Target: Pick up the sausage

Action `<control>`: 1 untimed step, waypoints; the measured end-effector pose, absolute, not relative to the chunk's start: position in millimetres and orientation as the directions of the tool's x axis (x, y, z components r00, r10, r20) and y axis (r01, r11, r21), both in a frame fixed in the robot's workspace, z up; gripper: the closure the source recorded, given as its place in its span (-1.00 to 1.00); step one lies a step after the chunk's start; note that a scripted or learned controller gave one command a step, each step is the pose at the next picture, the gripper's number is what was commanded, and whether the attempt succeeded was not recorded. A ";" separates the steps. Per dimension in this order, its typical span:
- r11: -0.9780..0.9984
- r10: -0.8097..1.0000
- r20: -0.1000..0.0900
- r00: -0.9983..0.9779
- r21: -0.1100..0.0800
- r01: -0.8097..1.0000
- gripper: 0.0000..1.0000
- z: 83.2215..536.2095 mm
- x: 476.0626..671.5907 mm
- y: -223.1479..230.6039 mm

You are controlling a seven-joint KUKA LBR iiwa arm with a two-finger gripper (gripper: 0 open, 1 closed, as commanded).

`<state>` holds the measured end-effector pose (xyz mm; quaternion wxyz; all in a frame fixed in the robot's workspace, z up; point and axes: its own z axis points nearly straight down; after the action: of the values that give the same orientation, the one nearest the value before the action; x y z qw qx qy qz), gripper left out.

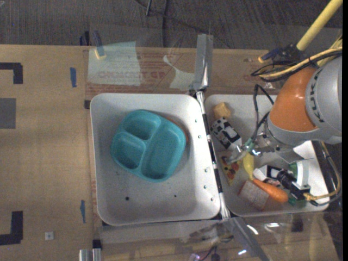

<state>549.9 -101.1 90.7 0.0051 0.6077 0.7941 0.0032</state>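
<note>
An orange-red, sausage-shaped piece [273,191] lies near the front of the right bin [321,206], beside a brown block [254,194]. I cannot tell for certain which of the two is the sausage. My gripper [243,152] hangs low over the middle of the right bin, next to a yellow banana [248,166] and above a pizza slice [231,171]. It is left of and behind the orange-red piece, apart from it. The grey arm with its orange band [291,105] covers the bin's right half.
A tan toy [221,110] and a black-and-white toy [225,133] lie at the back left of the right bin. The left bin [109,200] holds a teal divided plate [148,144]. Cables [293,61] trail behind the arm.
</note>
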 end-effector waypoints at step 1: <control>0.183 0.983 0.006 -0.183 -0.020 0.983 -1.00 89.5 656.0 -105.5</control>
<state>656.0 -105.5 89.5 -0.0086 0.6392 0.7690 -0.0056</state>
